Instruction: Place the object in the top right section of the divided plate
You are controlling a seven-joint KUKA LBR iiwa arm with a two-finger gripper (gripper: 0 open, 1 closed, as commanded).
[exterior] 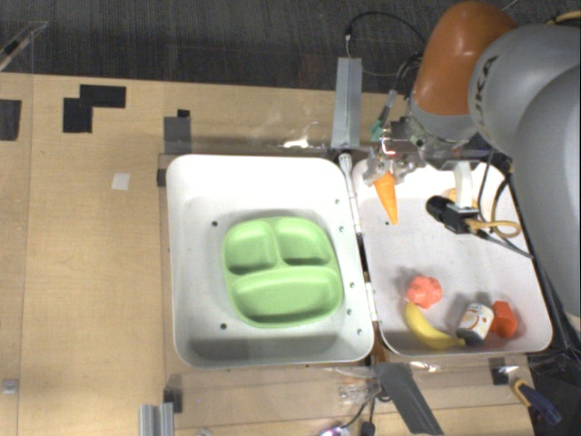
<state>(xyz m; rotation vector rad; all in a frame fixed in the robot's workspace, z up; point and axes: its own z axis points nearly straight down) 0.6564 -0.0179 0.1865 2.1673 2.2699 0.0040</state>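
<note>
My wooden bench (pixel 82 271) bears two white bins (pixel 191 334), the left one holding one green divided plate (pixel 281 271) with three sections. In the right bin lie one banana (pixel 427 328), one pink ball (pixel 424 291) and one orange piece (pixel 505 320). At its far left corner my gripper (pixel 388 166) has one orange carrot (pixel 388 198) hanging, fingers closed on its top.

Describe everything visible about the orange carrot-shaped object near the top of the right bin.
The carrot is a small orange cone, smooth and plastic-looking, its wide end up beneath the claw and its tip pointing down toward the right bin floor. It hangs near the bin's upper left corner, close to the divider between bins. The wide end meets the claw; whether it is truly gripped cannot be told. It is well apart from the green divided plate.
</note>
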